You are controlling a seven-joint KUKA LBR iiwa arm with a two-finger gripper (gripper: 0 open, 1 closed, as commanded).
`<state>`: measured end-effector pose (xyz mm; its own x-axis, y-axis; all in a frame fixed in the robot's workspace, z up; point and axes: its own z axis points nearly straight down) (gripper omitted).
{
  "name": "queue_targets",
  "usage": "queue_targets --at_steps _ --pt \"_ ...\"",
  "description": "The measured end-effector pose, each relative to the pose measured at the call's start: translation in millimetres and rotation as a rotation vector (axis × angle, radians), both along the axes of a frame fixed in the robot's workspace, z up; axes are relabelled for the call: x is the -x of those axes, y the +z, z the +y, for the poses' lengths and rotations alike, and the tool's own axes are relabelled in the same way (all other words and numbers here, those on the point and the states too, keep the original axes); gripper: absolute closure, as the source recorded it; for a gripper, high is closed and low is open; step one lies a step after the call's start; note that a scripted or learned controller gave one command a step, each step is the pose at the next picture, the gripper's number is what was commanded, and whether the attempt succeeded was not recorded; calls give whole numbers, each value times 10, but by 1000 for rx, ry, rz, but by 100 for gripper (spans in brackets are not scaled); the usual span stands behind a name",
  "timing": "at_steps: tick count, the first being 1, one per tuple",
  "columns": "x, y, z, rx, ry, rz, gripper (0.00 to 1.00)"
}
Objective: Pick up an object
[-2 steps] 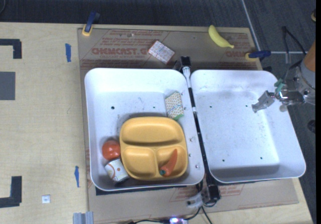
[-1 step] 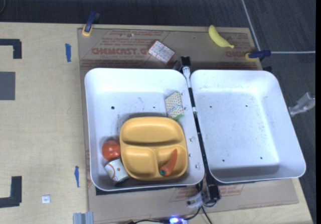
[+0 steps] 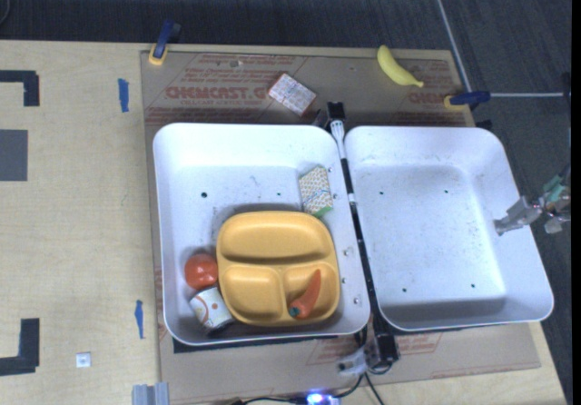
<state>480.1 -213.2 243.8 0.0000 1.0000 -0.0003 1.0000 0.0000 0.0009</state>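
Camera view: end effector (image 3: 531, 210) far from tray (image 3: 277, 265).

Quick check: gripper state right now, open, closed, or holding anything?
Gripper: at the right edge of the shallow white right-hand bin; open or shut cannot be told, and nothing visible between its tips.

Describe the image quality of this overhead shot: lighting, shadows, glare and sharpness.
In the camera view, lighting is even and soft; the yellow divided plastic tray casts only a faint shadow inside the left shallow white bin. No strong glare on the right shallow white bin. Small things are soft: the end effector at the right edge is blurry, and the print on the brown cardboard sheet is barely legible.
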Motion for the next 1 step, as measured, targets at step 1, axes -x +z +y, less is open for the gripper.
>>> queue_targets --at_steps 1 --pt "8 -180 -106 -2 0 3 0"
